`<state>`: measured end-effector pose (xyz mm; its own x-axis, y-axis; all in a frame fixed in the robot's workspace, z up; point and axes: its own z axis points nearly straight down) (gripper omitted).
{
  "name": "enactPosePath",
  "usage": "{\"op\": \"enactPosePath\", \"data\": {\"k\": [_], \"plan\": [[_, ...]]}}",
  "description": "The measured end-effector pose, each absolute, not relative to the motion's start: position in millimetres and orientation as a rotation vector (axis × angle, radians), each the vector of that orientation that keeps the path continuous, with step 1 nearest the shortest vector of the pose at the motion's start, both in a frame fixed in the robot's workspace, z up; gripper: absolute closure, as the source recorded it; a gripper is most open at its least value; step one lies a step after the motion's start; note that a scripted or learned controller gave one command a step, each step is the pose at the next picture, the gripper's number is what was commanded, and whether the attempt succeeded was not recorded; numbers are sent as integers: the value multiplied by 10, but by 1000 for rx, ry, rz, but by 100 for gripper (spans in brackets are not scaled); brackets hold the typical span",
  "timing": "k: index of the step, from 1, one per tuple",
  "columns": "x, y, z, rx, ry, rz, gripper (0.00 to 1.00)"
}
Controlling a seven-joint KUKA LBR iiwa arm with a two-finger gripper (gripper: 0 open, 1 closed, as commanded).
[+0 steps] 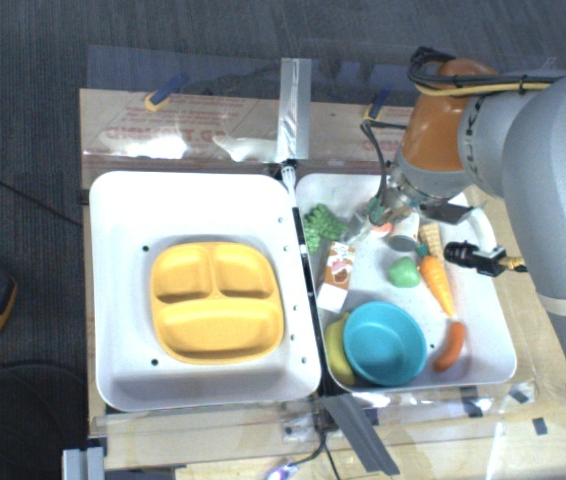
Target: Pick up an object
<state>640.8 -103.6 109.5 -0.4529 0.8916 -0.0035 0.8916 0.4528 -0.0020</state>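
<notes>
Pincer [385, 213] down in the right bin [493, 353]

It's at about 12 o'clock in there, can't tell its state. Toy carrot [437, 283] sits at 4 o'clock from it, green ball [404, 272] touching.

No readable text anywhere. Faint reddish print on the cardboard sheet [178, 123] behind the bins, too blurred to make out. Small carton [339, 265] in the right bin [493, 353] with a printed picture, no legible lettering.
</notes>
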Motion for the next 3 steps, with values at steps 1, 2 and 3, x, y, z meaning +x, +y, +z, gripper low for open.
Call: {"op": "enactPosePath", "data": {"k": [1,2,3], "plan": [[6407,-1032,1094,1643,2677,-5,0],[5632,-1509,900,1543,2725,0,0],[5651,-1500,1002,1542,2721,7,100]]}}
